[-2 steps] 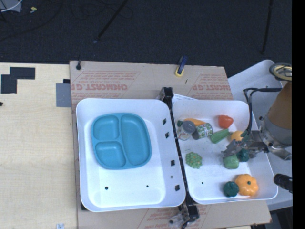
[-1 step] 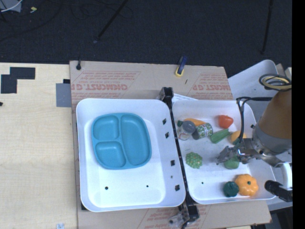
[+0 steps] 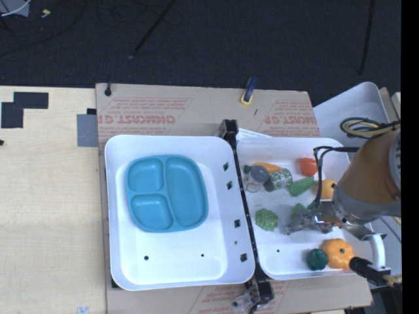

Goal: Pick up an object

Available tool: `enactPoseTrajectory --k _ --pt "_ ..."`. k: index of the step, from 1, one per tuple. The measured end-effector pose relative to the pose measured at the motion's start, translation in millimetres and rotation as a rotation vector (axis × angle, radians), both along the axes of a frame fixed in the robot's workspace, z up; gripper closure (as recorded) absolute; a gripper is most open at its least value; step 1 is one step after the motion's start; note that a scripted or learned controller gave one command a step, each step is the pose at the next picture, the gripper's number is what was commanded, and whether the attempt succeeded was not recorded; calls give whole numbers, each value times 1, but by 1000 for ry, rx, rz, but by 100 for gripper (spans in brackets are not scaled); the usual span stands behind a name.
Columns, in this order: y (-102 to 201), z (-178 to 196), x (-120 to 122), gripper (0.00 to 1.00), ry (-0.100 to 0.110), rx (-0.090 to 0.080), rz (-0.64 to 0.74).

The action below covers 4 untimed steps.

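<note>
A wooden counter (image 3: 46, 208) carries two shallow white bins side by side on cardboard. The left bin (image 3: 124, 260) holds a blue divided plate (image 3: 166, 193) lying flat. The right bin (image 3: 281, 267) holds small toy foods: a bottle-like item (image 3: 270, 176) near the top, a green broccoli piece (image 3: 266, 219) near the centre, a red piece (image 3: 308, 166), a green stick-shaped piece (image 3: 302, 187), and an orange pumpkin (image 3: 338, 252) touching a dark green ball (image 3: 317, 259) at the lower right. The grey arm (image 3: 370, 178) reaches in from the right; its hand (image 3: 300, 224) sits low just right of the broccoli. Whether it is spread or pressed together cannot be told.
</note>
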<state>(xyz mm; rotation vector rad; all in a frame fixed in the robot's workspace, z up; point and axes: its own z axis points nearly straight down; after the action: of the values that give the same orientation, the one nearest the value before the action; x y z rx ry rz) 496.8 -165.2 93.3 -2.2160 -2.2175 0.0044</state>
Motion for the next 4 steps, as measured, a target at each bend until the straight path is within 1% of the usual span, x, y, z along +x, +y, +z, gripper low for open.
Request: enactPoseTrajectory --k 1,2,4 --pt "-2 12 0 100 -1 0 -7" --pt "2 55 0 100 -7 -2 0" --pt "-2 136 4 100 -8 -3 0"
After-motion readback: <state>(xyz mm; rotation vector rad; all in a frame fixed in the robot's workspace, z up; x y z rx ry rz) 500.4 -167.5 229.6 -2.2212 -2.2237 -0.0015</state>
